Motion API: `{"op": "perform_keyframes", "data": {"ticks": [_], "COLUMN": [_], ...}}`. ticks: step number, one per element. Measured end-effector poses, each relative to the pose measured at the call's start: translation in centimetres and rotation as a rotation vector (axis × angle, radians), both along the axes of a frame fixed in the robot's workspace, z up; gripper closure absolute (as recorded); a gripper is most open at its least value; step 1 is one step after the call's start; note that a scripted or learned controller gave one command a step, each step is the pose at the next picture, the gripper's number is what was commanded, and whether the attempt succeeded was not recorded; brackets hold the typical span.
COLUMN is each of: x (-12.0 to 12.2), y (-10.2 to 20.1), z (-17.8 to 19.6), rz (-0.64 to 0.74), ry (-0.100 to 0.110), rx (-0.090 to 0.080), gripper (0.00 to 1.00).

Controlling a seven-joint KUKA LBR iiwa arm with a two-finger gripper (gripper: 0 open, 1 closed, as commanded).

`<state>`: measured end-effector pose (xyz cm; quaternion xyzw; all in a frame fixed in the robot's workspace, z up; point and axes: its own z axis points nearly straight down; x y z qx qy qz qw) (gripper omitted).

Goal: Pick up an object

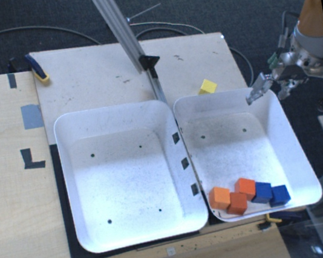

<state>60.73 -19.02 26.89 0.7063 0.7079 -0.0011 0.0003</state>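
Right bin (285,135) held orange blocks (234,196) and blue blocks (270,193) clustered in its near corner, left bin (70,171) sat alongside, yellow block (207,86) lay on the bench behind, gripper (269,90) hovered above the right bin's far rim, fingers spread, pinching nothing.

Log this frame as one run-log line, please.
phase: approach | tool: over right bin's far right corner, nothing seen held | blocks: orange and blue, clustered at near edge | yellow block: on bench
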Motion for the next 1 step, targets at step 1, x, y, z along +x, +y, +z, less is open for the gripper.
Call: {"op": "perform_keyframes", "data": {"ticks": [1], "x": [0.37], "y": [3.91], "z": [3.45], "rz": [0.004], "ry": [-0.004], "rx": [0.003], "gripper": [0.00]}}
